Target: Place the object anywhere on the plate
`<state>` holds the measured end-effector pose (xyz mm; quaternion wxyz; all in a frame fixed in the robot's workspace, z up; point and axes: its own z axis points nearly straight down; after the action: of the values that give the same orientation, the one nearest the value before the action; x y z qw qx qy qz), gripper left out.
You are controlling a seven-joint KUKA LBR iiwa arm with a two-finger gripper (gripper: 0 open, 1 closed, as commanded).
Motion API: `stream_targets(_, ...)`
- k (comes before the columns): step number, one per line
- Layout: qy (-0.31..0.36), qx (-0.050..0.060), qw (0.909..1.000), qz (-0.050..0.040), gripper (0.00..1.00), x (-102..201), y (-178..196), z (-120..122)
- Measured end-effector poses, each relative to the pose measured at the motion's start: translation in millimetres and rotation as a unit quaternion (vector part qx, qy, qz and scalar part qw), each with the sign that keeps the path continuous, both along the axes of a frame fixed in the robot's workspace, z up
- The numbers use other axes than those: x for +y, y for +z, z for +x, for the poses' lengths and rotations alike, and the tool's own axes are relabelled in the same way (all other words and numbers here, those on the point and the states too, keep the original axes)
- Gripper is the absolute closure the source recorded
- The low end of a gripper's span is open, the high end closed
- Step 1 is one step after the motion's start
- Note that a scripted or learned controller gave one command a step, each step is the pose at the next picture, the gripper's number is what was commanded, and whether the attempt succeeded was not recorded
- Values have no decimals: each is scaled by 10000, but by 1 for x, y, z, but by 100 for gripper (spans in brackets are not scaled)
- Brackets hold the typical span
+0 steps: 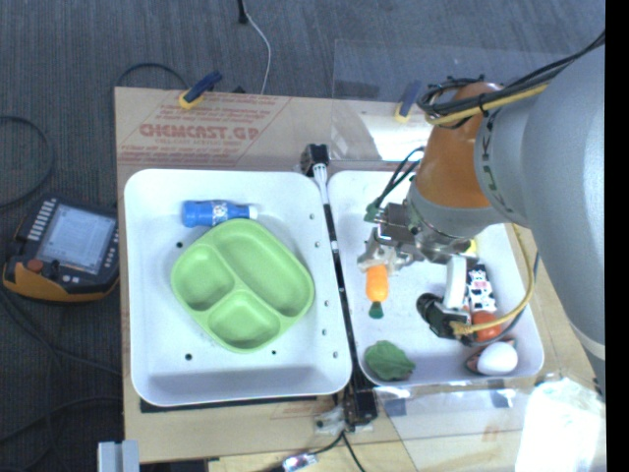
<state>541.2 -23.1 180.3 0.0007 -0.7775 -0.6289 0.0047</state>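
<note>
Grey carpet surrounds a counter (147,146) with two bins. The end effector (378,264) grips a carrot (376,285) over the right bin (432,372); green plate (243,283) left.

Two white bins (147,293) are counted side by side. One green plate (242,283) and one blue bottle (216,212) are seen at centre left; one toy carrot (376,285), one green leafy piece (391,360) and one white egg (497,359) at lower right.
</note>
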Motion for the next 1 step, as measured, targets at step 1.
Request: stream_targets(1, -364, -3, 9993, 21, 100, 90, 11, 19)
